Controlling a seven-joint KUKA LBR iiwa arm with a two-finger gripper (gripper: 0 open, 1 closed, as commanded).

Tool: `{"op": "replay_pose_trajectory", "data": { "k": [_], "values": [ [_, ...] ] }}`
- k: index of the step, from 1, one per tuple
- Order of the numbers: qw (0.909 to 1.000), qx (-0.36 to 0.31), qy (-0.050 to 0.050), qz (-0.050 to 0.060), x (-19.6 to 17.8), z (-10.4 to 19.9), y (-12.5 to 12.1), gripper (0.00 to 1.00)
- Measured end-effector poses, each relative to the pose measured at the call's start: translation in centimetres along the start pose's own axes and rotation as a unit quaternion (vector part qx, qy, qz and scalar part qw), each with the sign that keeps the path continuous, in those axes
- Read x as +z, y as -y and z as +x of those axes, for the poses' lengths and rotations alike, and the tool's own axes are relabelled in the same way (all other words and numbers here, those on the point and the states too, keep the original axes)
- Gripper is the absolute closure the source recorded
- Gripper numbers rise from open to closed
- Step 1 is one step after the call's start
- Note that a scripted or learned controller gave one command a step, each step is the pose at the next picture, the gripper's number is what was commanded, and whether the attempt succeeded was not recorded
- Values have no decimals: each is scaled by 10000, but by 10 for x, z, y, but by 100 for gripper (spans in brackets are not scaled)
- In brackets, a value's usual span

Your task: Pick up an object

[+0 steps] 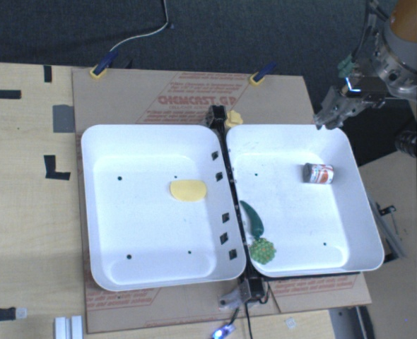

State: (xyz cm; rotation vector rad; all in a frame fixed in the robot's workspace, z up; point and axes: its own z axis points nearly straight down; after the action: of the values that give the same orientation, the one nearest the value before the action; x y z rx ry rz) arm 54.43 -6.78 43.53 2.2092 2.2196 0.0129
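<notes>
While jaws (326, 119) overhang rim, can (318, 174) lies apart.

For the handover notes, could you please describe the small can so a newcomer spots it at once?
Look in the right bin, upper area. The can lies on its side there, alone. Unlike the green items near the divider, it is silvery with a red end.

A robotics lab: clamped cardboard (194, 97), twin bins (152, 260).
</notes>
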Motion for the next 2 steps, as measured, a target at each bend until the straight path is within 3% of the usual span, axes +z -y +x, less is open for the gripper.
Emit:
{"op": "replay_pose_trajectory", "data": {
  "k": [1,2],
  "values": [
    [10000,17,-6,43,-55,-4,62,100],
    [10000,23,3,36,-103,-25,59,100]
  ]
}}
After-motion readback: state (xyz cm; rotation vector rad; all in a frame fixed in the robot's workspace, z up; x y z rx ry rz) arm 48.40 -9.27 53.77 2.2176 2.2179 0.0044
